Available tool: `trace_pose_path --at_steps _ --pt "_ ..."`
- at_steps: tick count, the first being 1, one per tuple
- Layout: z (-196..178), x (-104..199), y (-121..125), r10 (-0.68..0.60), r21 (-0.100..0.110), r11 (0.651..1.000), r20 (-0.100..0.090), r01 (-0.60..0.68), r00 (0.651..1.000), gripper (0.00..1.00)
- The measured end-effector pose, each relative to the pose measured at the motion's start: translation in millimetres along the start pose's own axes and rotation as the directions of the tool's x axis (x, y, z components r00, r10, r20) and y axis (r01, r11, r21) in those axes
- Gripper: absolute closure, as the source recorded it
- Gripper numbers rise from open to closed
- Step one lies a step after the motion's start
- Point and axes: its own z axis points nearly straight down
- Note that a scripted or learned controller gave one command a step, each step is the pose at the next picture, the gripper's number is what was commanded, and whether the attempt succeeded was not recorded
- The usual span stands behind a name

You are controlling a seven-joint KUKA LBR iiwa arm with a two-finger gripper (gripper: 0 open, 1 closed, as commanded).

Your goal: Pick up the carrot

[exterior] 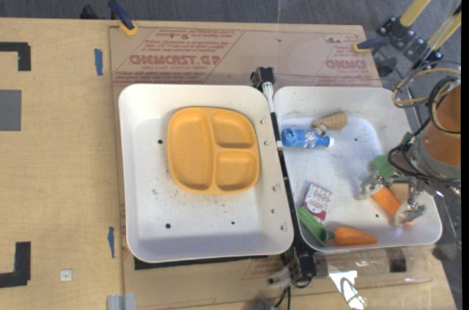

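Observation:
A carrot [355, 235] with a green top lies along the near wall of the right bin [352, 105]. My gripper [389, 200] hangs over that bin's right side, just above and to the right of the carrot. Its fingers [366, 188] stand open on either side of a short orange piece [385, 201], which has a green bit [380, 165] just behind it. I cannot tell whether the fingers touch that piece or whether it rests on the bin floor.
The right bin also holds a blue bottle [305, 138], a tan cork-like piece [331, 120] and a small red-and-white packet [316, 199]. An orange divided plate [213, 149] sits in the left bin [146, 176].

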Motion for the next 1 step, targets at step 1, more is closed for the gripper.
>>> trace_pose_path --at_steps 1 --pt "-13.4 -4.5 -2.3 0.000 0.010 1.000 0.010 -0.001 1.000 1.00"
